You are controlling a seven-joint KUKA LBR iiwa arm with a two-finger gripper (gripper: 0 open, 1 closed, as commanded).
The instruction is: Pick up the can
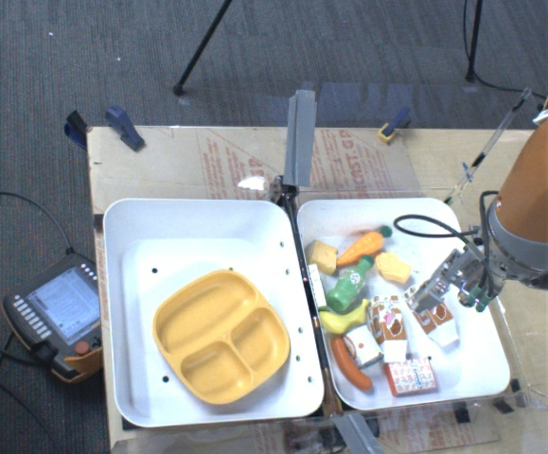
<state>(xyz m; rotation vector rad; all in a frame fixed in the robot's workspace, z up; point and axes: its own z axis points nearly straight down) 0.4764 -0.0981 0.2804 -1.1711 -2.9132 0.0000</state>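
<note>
We see the arm reaching in over the right bin on the desk, its tool low above the heap of toy food, and the can lies among the rest in that bin. The can lies just beside and below-left of the tool, its printed side up, touching a yellow banana on one side and a small box on the other. We cannot tell whether the tool is released or clenched: at this slant its tips merge with the clutter beneath. Nothing shows between them that we could call a catch.

By our reading, the pickup is not yet done. The approach looks largely made, with the tool down near the pile; what is left is the closing on the can and the lift clear of the bin. The crowding matters here, we judge: a green bottle, a carrot, a sausage and a red-and-white carton sit packed near the can, so a slight miss could seize a neighbour instead. The left bin bears a yellow divided tray, well apart from the work.
</note>
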